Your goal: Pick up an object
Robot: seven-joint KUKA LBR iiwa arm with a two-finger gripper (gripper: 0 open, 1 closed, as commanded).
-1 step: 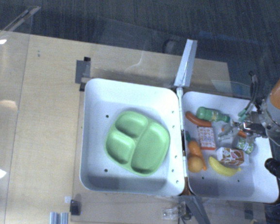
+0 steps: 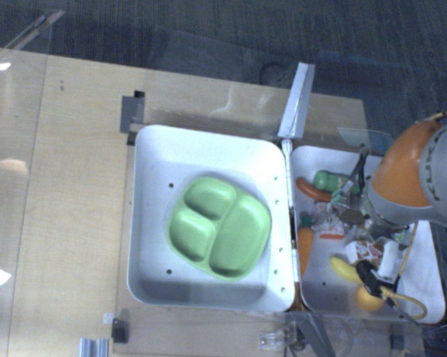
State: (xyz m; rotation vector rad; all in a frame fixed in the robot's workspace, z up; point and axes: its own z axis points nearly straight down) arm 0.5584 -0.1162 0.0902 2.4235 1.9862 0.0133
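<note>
Reaching in from the right, the arm [image 2: 434, 173] hangs over the right bin [image 2: 433, 270], its claw [image 2: 344, 208] low among the clutter there; whether it is open or closed cannot be told. A carrot [image 2: 304, 247], a banana [image 2: 343, 268] and a green item [image 2: 328, 179] lie in that bin. A green divided plate [image 2: 219, 226] fills the left bin's [image 2: 151, 206] middle.

A green three-compartment plate [image 2: 220, 227] lay flat in the middle of the left bin [image 2: 145, 276]. In the right bin [image 2: 319, 287] lay a red sausage-like piece [image 2: 313, 190], a green item [image 2: 329, 179], an orange carrot [image 2: 304, 248], and yellow pieces [image 2: 343, 268] near the front.
</note>
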